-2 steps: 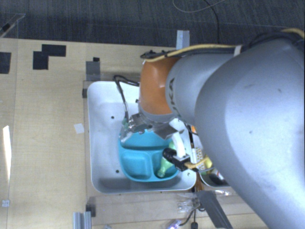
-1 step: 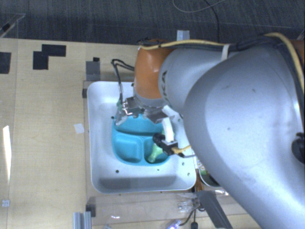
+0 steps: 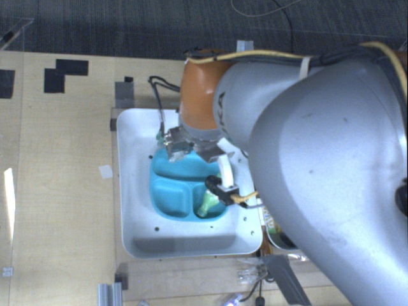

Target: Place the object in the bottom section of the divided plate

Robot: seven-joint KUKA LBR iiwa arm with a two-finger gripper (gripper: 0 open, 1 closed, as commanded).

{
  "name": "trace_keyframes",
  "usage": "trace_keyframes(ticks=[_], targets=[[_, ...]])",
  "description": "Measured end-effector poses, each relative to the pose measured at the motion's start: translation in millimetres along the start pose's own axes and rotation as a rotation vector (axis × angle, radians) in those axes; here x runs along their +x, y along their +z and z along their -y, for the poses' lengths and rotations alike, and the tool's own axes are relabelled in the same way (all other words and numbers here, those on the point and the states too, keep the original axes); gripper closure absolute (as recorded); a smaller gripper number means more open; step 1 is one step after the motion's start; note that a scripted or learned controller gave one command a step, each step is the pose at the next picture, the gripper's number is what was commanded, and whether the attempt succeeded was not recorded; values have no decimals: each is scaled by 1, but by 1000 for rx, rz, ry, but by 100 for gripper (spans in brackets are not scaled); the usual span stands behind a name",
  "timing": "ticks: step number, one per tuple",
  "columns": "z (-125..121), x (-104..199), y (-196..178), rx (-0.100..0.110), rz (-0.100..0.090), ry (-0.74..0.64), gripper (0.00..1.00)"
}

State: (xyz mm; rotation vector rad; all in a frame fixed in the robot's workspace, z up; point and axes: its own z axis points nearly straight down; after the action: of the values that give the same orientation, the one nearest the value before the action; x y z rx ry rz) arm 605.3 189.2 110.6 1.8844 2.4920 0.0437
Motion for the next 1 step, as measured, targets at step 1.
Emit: trace_keyframes(ticks=[1], targets=[[-76, 14, -168, 24, 5, 134, 100]])
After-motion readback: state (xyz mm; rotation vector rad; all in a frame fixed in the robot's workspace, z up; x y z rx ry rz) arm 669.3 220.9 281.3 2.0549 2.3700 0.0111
